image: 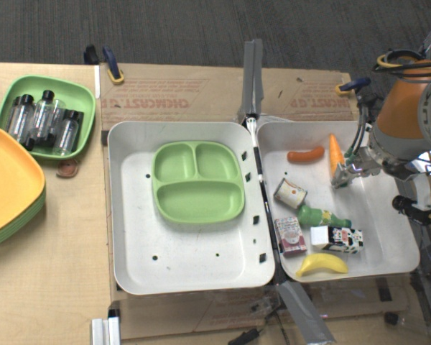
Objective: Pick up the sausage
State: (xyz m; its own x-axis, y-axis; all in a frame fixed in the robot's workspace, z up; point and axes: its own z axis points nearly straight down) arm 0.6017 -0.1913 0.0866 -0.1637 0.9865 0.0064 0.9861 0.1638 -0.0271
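The sausage (305, 154) is a short red-orange link lying flat near the back of the right bin (388, 221). My gripper (343, 175) hangs low over that bin, to the right of the sausage and slightly nearer the front, close beside an orange carrot (335, 152). The fingers point down toward the bin floor with nothing visibly between them. The arm's orange band (406, 110) is above and to the right.
The right bin also holds a small carton (290, 192), a green bottle (316, 215), a pink packet (291, 235), a milk box (341, 238) and a banana (322, 265). A green divided plate (198, 181) lies in the left bin (129, 221).
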